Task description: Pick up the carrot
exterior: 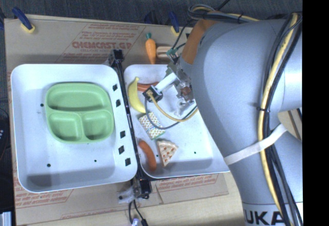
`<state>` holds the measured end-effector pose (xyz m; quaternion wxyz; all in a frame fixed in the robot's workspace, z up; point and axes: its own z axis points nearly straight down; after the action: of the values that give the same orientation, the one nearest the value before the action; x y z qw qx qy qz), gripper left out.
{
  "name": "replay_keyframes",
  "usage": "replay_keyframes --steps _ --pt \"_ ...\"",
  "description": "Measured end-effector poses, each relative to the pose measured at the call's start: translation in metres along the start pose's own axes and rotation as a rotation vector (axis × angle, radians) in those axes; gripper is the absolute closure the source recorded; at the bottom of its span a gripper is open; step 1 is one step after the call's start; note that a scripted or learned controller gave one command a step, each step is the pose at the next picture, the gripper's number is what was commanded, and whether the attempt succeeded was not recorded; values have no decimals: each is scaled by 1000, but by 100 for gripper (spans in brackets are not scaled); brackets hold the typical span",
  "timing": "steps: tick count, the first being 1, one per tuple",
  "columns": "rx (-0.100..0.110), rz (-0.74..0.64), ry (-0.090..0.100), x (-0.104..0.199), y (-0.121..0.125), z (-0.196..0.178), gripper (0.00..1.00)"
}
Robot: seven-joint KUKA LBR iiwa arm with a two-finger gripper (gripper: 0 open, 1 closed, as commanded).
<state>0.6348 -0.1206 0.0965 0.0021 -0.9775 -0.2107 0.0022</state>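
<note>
Small orange green-topped carrot [150,51] lies on the surface [92,39], upper centre; end effector [181,91] hangs below, over the white bin [203,150], grip state unreadable.

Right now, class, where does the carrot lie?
The carrot lies on the brown board, just above the right bin's upper left corner in the camera view.

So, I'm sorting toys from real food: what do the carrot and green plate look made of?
The carrot looks like smooth toy plastic: even orange, tidy green top. The green plate looks like matte moulded plastic: one flat colour, rounded compartments. Both are guesses from afar.
</note>
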Motion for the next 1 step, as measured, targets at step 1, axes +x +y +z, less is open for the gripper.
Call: replay_keyframes --steps 1 --pt "0 197 0 8 -20 -53 0"
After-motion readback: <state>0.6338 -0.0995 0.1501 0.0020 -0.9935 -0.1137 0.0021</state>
